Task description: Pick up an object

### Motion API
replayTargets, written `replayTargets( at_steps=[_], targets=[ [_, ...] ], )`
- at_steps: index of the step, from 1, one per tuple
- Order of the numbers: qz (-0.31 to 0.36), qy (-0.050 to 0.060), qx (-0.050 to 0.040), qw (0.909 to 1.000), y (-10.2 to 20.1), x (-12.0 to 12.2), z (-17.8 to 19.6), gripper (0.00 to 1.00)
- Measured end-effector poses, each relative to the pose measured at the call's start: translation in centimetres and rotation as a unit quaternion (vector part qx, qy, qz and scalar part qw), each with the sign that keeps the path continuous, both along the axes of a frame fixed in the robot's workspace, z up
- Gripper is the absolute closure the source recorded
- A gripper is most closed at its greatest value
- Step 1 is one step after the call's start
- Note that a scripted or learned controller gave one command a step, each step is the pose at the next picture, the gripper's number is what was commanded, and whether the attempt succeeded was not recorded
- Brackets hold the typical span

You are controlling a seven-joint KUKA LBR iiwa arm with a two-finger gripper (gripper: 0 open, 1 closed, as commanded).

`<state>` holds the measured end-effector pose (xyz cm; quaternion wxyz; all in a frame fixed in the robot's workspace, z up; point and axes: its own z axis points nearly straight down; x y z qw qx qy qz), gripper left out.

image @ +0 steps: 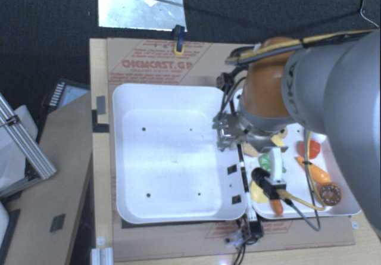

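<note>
Camera view: the grey arm (333, 97) reaches over the right bin (348, 207), where toy food including a donut (329, 193) lies; its jaws' state cannot be told.

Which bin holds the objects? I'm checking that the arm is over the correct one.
The right bin: it holds a donut, a red piece and other toys, and the arm hangs over it.

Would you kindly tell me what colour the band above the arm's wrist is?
Orange, seen in the camera view: the band.
</note>
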<state>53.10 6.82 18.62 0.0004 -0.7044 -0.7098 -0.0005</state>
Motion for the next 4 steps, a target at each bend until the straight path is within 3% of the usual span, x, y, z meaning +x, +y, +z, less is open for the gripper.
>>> replayTargets(
  at_steps=[1,2,3,4],
  targets=[
    [0.0,-0.01,0.0023,0.9999,2.9,-1.6,26.0,1.0],
    [0.002,0.004,-0.0004,1.0,10.4,-4.7,16.2,1.0],
    [-0.001,-0.01,0.0031,0.9999,9.6,-3.8,35.7,1.0],
    [0.001,0.006,-0.0027,1.0,15.4,-2.8,20.2,1.0]
  ],
)
